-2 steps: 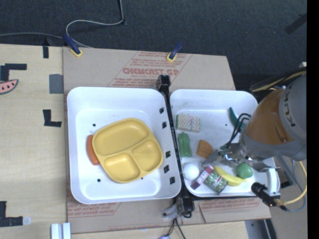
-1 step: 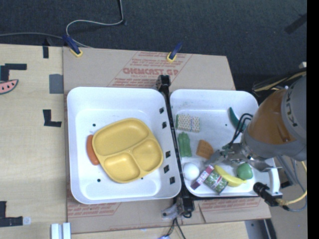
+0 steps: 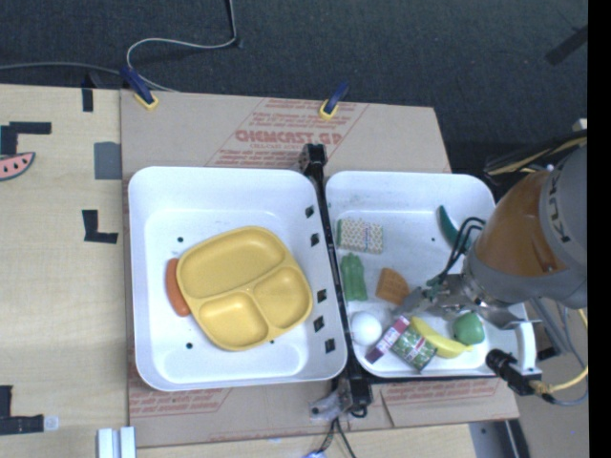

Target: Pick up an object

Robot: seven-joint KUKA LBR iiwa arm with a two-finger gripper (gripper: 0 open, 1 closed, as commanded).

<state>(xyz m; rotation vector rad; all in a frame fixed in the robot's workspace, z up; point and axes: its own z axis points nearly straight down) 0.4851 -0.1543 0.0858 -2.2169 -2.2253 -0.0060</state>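
The grey two-finger gripper [image 3: 441, 299] hangs low over the right white bin [image 3: 410, 194]. The curved yellow plastic banana [image 3: 437, 339] lies just left-front of it, long axis slanting; I cannot tell the gripper's state.

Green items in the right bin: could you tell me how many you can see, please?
4: a green bottle near the divider, a green round item by the gripper, a dark green packet at the front, and a green curved piece at the back. The arm may hide more.
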